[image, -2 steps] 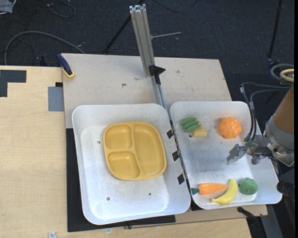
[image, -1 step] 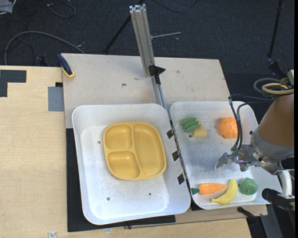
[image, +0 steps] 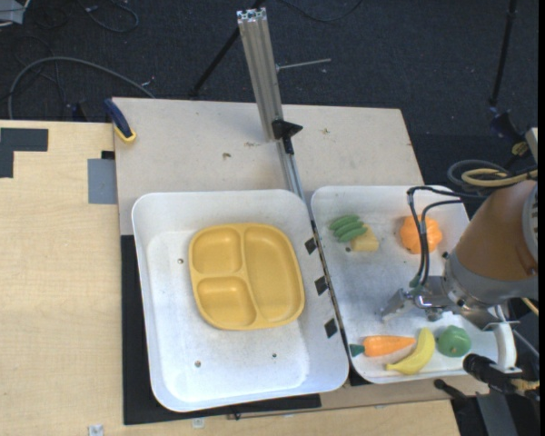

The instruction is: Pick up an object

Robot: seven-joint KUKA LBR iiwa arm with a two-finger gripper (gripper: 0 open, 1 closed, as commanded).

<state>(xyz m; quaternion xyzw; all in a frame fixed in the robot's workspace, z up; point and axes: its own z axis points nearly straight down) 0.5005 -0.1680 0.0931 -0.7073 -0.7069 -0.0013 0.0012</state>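
From my seat the pick looks not yet done: the gripper (image: 401,303) hangs low over bare floor in the right bin (image: 374,198), and nothing shows between its fingers (image: 388,310), which appear spread fairly wide. The toys lie in that bin around it. Nearest is the carrot (image: 388,344), just below the gripper near the front rim, its long axis roughly left to right, green end to the left. Beside it the banana (image: 414,353) curves up to the right. I judge the descent and closing are both left to do
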